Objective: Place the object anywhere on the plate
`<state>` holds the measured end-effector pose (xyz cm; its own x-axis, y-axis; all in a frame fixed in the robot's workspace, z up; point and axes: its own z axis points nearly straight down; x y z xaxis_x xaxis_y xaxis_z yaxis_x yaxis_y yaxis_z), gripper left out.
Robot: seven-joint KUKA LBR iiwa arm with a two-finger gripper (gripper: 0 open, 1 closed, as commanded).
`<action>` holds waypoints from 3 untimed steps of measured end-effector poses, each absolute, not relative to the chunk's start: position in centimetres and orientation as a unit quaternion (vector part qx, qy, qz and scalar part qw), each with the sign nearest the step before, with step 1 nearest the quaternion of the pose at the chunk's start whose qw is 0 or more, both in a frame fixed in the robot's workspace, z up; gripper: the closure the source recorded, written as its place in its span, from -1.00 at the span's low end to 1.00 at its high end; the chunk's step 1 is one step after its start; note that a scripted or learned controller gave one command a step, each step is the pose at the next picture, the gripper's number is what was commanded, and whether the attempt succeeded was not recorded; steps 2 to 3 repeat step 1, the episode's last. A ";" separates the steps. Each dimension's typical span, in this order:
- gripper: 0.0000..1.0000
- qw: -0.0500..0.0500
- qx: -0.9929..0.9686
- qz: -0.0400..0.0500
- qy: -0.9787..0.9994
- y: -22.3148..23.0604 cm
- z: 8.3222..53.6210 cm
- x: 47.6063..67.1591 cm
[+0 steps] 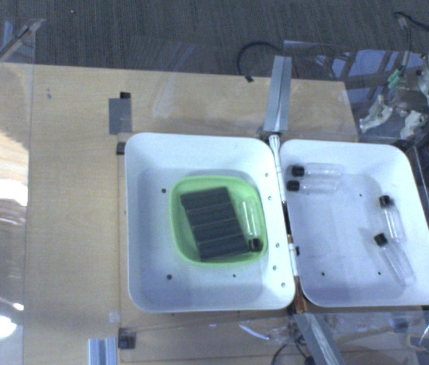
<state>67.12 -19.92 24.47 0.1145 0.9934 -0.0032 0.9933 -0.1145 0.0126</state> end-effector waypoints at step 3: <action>-1.00 0.006 0.769 0.003 0.639 -19.9 30.0 67.1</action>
